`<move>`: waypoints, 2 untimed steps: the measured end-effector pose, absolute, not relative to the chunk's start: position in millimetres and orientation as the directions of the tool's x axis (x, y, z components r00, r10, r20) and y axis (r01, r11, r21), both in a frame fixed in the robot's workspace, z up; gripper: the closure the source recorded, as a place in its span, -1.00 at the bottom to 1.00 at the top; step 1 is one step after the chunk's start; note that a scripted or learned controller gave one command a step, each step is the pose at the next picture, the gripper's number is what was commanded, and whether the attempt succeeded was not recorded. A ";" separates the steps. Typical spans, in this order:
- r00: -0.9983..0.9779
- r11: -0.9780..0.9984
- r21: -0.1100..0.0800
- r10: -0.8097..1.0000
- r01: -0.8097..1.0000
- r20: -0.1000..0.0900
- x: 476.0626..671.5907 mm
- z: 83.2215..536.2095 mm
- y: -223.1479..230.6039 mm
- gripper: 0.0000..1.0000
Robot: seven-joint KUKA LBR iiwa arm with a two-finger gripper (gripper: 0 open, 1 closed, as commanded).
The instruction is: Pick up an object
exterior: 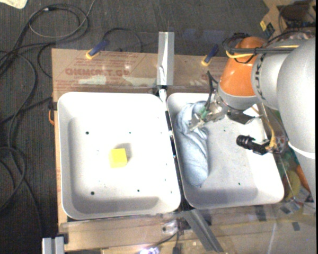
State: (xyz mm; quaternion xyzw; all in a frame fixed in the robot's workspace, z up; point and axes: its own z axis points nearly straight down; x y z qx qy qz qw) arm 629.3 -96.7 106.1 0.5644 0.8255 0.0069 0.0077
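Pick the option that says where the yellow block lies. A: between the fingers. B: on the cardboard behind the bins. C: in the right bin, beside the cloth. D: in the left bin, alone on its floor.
D: the yellow block sits on the floor of the left bin, apart from the pale blue cloth in the right bin.

This is a robot lab or test workshop. Left of the gripper (201,118), two white bins (63,115) sit on a cardboard sheet (111,70) held by clamps (95,50), with a metal post (165,57) behind them. Farther left, black cables (21,89) loop over dark carpet (138,9); boxes (278,7) stand behind the gripper.
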 end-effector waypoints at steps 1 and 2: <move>-0.330 0.330 -0.001 0.944 0.944 -0.003 658.8 252.6 -102.3 1.00; -0.658 0.658 -0.002 0.753 0.753 -0.003 641.1 267.8 -145.5 1.00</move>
